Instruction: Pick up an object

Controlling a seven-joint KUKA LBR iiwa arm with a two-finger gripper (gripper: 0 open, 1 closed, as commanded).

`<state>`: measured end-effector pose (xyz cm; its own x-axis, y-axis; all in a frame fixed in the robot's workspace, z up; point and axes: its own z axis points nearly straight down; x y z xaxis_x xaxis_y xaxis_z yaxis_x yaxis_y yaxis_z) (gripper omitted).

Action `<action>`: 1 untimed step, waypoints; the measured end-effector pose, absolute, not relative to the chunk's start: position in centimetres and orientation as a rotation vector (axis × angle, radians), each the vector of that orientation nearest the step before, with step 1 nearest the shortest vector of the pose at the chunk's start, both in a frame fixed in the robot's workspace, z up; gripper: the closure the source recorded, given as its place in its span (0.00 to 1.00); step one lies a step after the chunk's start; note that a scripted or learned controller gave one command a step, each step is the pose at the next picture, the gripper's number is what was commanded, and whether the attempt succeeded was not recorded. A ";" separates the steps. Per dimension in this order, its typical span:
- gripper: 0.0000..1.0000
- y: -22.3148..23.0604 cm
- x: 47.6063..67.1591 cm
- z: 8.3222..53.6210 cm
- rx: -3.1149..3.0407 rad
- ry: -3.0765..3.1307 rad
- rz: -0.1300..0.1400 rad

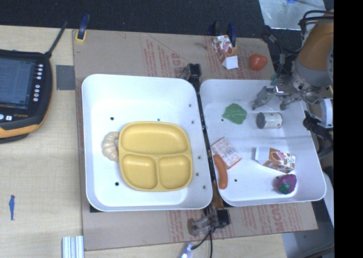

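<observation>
Camera view: my pincer (274, 97) hangs spread and empty over the right bin (317, 191); grey cylinder (269, 119) lies just below it, green leaf (235, 113) leftward. Nothing picked yet — descent and squeeze remain.

left bin (96, 138): divided tray (154, 155) (centred) | right bin (317, 160): can (269, 119)

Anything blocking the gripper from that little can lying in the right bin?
Nothing visible does. The gripper sits above the right bin's far edge, and the can lies just below it on bare floor; the green leaf is off to the can's left.
</observation>
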<state>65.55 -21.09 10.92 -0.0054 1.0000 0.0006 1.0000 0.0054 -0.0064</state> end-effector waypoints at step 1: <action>0.00 -21.2 59.8 9.1 -2.213 -2.226 0.006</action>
<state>59.78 -21.19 9.15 -0.0057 1.0000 -0.0008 1.0000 0.0056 -0.0046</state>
